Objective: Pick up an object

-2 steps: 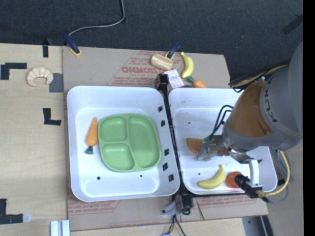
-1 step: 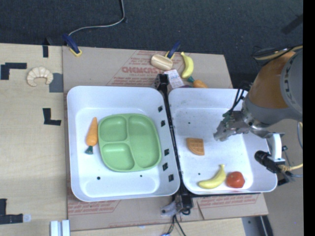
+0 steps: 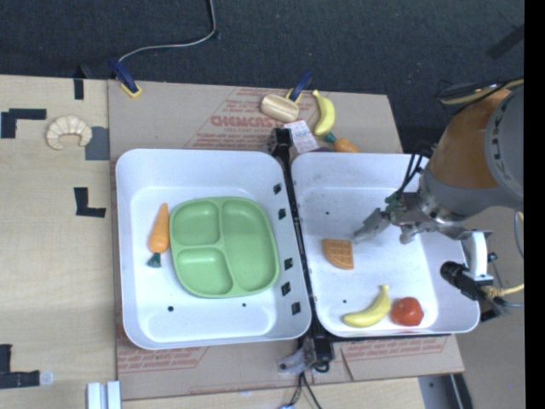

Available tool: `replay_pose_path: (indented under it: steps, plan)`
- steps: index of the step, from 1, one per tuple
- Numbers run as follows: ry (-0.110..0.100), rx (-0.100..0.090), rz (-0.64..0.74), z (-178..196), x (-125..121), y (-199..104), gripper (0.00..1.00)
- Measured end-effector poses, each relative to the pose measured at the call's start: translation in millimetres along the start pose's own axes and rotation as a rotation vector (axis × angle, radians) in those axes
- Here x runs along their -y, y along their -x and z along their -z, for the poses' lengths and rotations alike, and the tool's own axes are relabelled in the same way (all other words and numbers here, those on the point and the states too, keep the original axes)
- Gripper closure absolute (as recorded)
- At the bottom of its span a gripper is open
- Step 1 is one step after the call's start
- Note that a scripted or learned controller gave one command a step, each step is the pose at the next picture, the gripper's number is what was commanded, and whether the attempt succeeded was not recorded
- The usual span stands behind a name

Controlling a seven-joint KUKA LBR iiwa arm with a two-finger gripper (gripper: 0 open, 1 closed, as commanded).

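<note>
You have the arm reaching in from the right, its orange band high over the right bin's far right corner and the grey wrist angled down and leftward. The gripper hangs over the middle of the right bin, pointing toward the waffle piece; you cannot tell from this angle whether it is open or closed, and nothing is seen held in it.

The left bin holds the biggest item, a green divided plate lying flat near its centre. A carrot lies just beside the plate's left edge, orange end pointing away from you.

In the right bin, a yellow banana lies near the front wall, with a red tomato just beside its right end. The small waffle piece sits just left of and below the gripper, apart from it.

Behind the bins on the cardboard, you see a second banana, a bread roll and a small packet clustered together. A croissant rests well apart on the bench at far left.
</note>
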State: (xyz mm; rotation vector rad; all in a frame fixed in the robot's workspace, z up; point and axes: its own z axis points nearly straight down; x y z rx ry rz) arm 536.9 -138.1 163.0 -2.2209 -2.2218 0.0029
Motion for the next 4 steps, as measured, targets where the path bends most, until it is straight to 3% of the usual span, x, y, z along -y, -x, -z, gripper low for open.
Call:
replay_pose_path:
  steps: [1,3,4]
  plan:
    - [0.002,-0.001,0.001,-77.0,-2.4,-41.9,0.0]
    - [0.005,0.001,0.0,-76.8,-1.5,-42.7,0.0]
    - [0.004,0.002,0.0,-67.5,-1.3,-42.2,1.0]
